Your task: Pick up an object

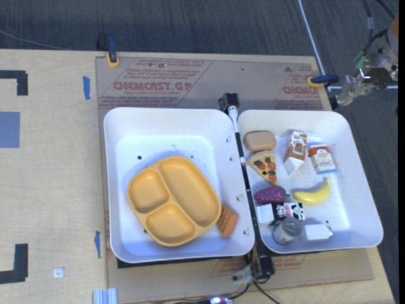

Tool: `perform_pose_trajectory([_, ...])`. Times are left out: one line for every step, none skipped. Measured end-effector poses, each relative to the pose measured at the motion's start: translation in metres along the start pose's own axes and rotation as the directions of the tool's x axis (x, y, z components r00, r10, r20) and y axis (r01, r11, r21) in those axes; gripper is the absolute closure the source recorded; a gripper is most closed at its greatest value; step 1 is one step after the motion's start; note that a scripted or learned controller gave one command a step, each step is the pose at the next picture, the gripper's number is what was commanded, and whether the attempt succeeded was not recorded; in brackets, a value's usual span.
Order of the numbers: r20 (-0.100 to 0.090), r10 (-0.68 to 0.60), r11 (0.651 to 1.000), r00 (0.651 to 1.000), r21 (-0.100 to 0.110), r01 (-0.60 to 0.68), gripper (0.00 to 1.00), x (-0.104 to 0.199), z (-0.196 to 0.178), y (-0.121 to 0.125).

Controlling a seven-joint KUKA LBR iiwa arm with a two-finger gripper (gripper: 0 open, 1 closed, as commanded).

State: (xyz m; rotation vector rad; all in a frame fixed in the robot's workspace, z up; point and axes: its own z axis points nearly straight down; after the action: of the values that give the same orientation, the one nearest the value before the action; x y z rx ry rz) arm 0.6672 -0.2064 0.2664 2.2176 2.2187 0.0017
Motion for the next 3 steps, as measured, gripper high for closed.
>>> perform_pose_trajectory([-0.002,0.000,1.000,1.000,0.005,0.000,1.00,0.008,-0.002,-0.045])
perform_pose_trajectory([-0.003,0.000,1.000,1.000,0.005,0.000,1.00,0.033,0.021,-0.076])
perform_pose_trajectory([-0.003,-0.001,1.000,1.000,0.003,0.001,1.00,0.089,0.091,-0.013])
